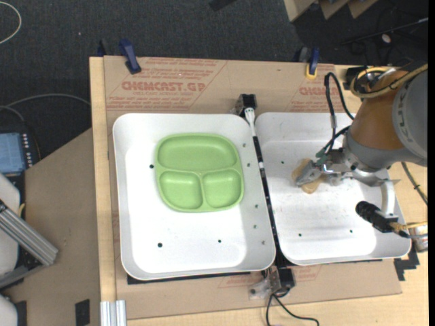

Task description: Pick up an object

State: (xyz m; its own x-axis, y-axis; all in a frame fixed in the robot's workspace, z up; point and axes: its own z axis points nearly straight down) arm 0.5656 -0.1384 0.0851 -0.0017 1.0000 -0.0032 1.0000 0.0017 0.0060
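Your gripper (pixel 311 174) sits low in the right bin (pixel 326 240), near its middle — the jaws closed around a small tan object (pixel 304 176) that touches the bin floor. In the left bin (pixel 136 243) lies a green divided plate (pixel 199 172), well apart from the arm.

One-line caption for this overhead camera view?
KUKA arm's gripper low in the right bin over a small tan object; green divided plate in left bin.

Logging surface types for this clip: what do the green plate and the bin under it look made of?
The green plate looks like moulded plastic with a matte finish: even colour, rounded dividers between three compartments. The left bin looks like smooth white plastic, slightly glossy, with rounded corners, though painted metal cannot be ruled out.
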